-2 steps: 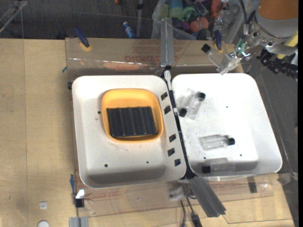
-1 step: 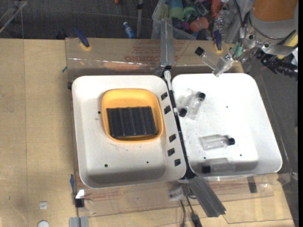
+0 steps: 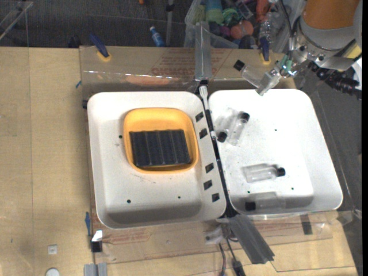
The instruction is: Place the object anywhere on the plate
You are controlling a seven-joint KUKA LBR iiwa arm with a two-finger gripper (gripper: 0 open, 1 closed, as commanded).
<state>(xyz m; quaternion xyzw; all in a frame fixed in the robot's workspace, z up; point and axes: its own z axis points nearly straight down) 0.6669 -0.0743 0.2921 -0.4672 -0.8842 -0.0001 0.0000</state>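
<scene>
An orange plate [image 3: 131, 123] lies in the left bin [image 3: 106, 194], with a dark ridged slab [image 3: 160, 148] resting on it. My gripper [image 3: 278, 73] hangs over the back edge of the right bin [image 3: 310, 148], far right of the plate. Between its fingers is a clear bottle [image 3: 260, 80] with a black cap, tilted and pointing up-left, lifted off the bin floor. The gripper is shut on it.
Two more clear black-capped bottles lie in the right bin, one [image 3: 233, 126] near the divider and one [image 3: 261, 172] toward the front. A black-marked divider [image 3: 208, 148] separates the bins. A crate of colourful toys [image 3: 236, 7] stands behind the bench.
</scene>
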